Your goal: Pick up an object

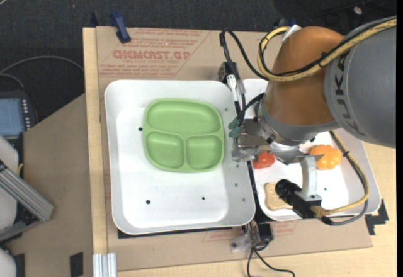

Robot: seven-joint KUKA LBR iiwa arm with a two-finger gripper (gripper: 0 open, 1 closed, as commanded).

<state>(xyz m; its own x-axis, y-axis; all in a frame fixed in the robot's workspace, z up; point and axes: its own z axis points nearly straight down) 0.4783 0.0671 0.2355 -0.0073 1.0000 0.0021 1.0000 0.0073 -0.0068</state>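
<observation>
My gripper [244,143] hangs low over the left edge of the right bin [352,191], close to the wall between the two bins. A small red object [264,159] lies just to its right, partly under the wrist; whether they touch is hidden. An orange and yellow object [327,157] sits further right in the same bin. A beige flat piece [272,197] lies near that bin's front left corner. The large orange and grey wrist hides most of the right bin.
The left bin [126,162] holds a green three-part plate [184,135] in its upper middle. A brown cardboard sheet [151,52] lies under and behind the bins. Cables run down from the wrist past the bins' shared wall.
</observation>
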